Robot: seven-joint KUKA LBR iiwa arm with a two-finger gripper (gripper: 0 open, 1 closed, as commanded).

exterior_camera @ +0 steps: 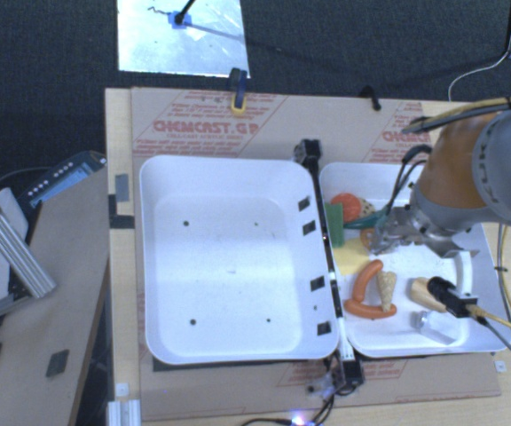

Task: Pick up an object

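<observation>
While the arm reached in low over the right bin (397,349), its gripper (385,235) hung just above the clutter, though from where I stood I could not tell its state. Just beside it lay an orange-and-green toy (351,207) near a yellow piece (351,257). Nearer the front sat an orange sausage-like object (367,278) curled around a pale cone (387,289). That sausage looked light, smooth and perhaps slippery; I judged gripping across its narrow middle safest. Left of all this sat the left bin (229,264).
</observation>
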